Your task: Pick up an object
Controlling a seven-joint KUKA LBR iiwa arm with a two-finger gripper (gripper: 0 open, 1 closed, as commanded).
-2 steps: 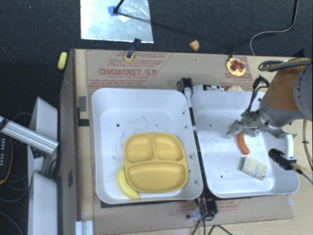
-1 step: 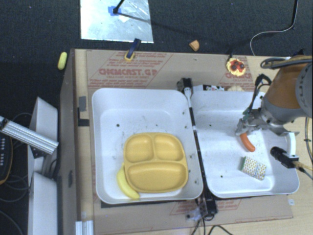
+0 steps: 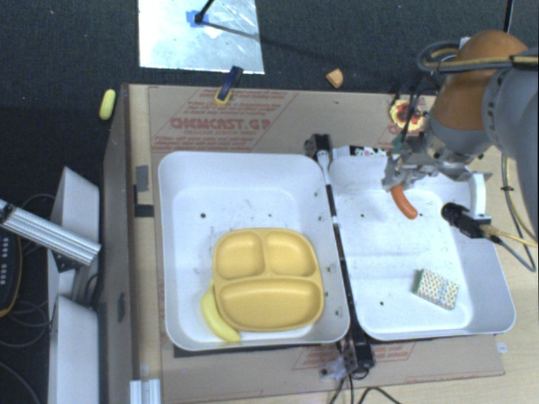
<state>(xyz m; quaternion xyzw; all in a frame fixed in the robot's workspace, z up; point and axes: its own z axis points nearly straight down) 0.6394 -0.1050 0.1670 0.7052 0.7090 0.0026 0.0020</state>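
An orange sausage-shaped object (image 3: 405,203) lies slanted in the upper part of the right bin (image 3: 480,326). My gripper (image 3: 397,181) is directly over its upper end, which it hides, reaching in from the grey arm at the upper right. Whether the piece is touching the gripper or resting on the bin floor cannot be told. A small patterned block (image 3: 435,287) sits toward the front right of the same bin, well away from the gripper.
The left bin (image 3: 181,225) holds a yellow divided plate (image 3: 268,278) with a banana (image 3: 217,318) against its front left edge. A black connector (image 3: 459,216) with cables juts from the arm over the right bin. Small items lie on the floor beyond the bench.
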